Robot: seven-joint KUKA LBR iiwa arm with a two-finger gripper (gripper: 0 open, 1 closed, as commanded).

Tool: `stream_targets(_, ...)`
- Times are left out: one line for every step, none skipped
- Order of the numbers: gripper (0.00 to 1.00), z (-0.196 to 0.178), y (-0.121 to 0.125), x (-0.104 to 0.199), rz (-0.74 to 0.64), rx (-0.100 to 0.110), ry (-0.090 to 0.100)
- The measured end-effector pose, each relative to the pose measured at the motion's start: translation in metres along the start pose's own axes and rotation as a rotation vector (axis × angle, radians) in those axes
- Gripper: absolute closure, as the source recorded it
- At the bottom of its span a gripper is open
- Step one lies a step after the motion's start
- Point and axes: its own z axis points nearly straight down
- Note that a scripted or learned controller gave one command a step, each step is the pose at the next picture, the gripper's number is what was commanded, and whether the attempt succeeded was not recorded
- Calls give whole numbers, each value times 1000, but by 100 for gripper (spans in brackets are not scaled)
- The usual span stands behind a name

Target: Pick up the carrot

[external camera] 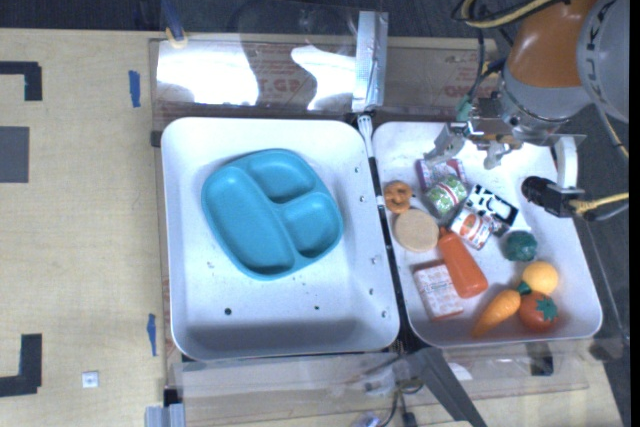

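Left bin [190, 245] held 1 blue tray [272, 210]; right bin [585, 300] held the carrot [497, 311]; gripper [468, 151] spread open above.

Left bin [180, 215], centre frame: blue divided plate [272, 211] inside, tilted. Right bin [590, 305], right of frame: small orange fruit [397, 196] at left wall, tan round disc [416, 231] just below it, green-labelled packet [446, 196], red can [473, 228], orange bottle [462, 265], red-white box [437, 289], dark green ball [519, 245], yellow lemon [540, 277], red tomato [538, 311]. Light wood table [70, 245], left, carries black tape marks.
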Motion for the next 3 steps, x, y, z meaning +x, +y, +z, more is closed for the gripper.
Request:
stream_targets(0,75,-46,-1,-89,-28,-6)
stream_targets(0,3,-96,10,-589,-6,-3)
stream_targets(0,61,-146,-19,-803,2,2)
